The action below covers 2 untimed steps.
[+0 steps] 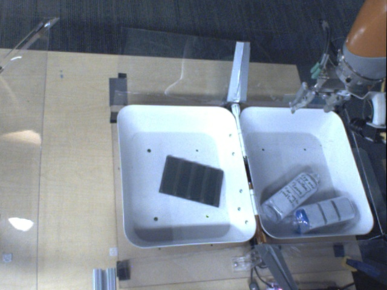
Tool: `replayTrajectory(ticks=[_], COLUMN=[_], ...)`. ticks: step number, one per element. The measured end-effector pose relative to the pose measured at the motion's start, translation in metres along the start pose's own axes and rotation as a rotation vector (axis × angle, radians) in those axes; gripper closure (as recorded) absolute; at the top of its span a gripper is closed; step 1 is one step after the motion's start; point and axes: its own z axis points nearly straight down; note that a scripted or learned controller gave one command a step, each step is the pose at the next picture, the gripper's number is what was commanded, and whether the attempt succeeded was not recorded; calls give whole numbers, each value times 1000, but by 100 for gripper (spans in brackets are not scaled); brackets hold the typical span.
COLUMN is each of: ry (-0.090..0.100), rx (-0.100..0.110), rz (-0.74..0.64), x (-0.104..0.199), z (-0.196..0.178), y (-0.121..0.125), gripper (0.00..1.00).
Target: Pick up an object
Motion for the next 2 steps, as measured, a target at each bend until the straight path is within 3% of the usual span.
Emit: replayTrajectory(ticks=[1, 2], ry=[1, -8], rx=[0, -31], rz=[-237, -316], x=[-31, -15], z=[168, 174], y=[-38, -129], gripper=[0, 0])
